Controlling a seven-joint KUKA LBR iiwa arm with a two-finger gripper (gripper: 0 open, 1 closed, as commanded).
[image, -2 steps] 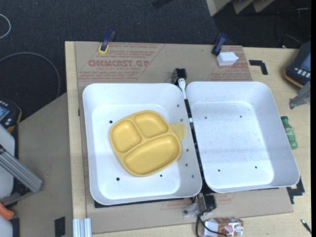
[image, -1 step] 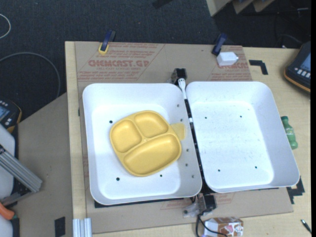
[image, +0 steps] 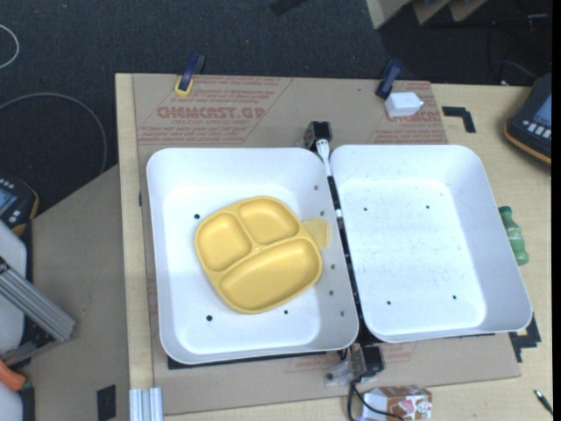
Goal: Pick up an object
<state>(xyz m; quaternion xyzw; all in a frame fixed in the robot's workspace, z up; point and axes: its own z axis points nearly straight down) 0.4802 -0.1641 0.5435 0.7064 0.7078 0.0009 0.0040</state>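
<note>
Yellow divided plate flat in left bin, near its right wall | right bin beside

Bench, brown board top. Left bin and right bin rest on it, touching. White block behind right bin.

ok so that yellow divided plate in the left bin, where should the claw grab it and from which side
Probably the yellow divided plate's small tab at its upper right rim, coming straight down from above. The plate lies flat and wide in the left bin, likely too broad to span, while the tab and thin raised rim give something narrow to pinch, with bare bin floor beside it.
</note>
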